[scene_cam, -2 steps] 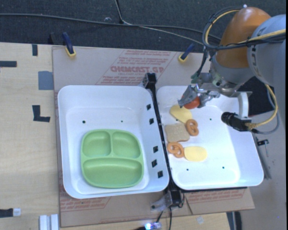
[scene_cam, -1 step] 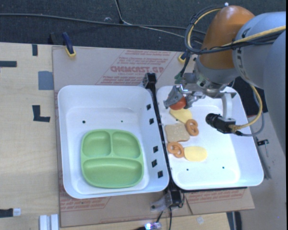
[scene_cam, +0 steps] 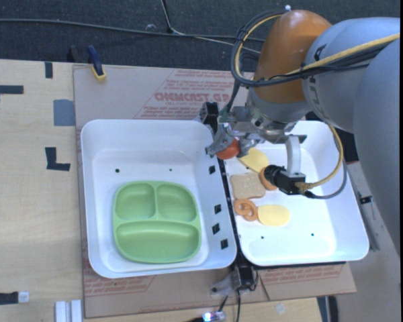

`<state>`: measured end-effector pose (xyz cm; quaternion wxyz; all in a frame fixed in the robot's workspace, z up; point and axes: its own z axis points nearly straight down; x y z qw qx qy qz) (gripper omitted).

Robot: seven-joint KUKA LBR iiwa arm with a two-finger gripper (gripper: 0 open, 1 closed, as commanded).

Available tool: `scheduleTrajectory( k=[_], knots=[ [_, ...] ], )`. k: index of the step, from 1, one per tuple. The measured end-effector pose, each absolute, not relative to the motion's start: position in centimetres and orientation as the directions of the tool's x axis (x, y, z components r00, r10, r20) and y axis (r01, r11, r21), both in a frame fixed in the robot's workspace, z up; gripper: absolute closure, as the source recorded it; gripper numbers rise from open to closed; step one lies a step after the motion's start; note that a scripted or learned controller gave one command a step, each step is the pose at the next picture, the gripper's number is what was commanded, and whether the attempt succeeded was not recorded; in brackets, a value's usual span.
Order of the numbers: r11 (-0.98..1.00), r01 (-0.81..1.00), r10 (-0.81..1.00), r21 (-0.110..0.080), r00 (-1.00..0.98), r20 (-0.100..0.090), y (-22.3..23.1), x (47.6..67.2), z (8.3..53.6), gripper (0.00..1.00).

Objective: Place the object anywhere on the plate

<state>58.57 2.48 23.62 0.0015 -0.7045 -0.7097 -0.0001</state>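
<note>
The red-orange toy piece point(scene_cam: 230, 149) sits at the gripper point(scene_cam: 227, 146) tip, near the top-left corner of the right bin point(scene_cam: 336, 243), just beside the wall shared w/ the left bin point(scene_cam: 94, 180). Only a small rounded bit of it shows; the rest is hidden under the wrist, so its long axis and heading can't be judged. It looks like light, stiff plastic play food, prob. smooth and a bit slippery; a pinch across its rounded middle seems safest. Whether the gripper is released or clenched on it: cannot tell.

Near it lie a yellow piece point(scene_cam: 255, 159), a tan toast slice point(scene_cam: 247, 185), an orange pretzel point(scene_cam: 246, 210) and a yellow oval point(scene_cam: 274, 215). The green divided plate point(scene_cam: 157, 221) sits in the left bin, well apart, w/ three compartments.
</note>
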Motion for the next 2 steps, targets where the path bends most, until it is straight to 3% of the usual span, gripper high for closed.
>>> scheduleTrajectory(
  k=[2],
  knots=[
    [0.007, 1.000, 1.000, -0.005, -0.007, 0.000, 13.3, 55.3, 22.1, 1.00]
  ],
)
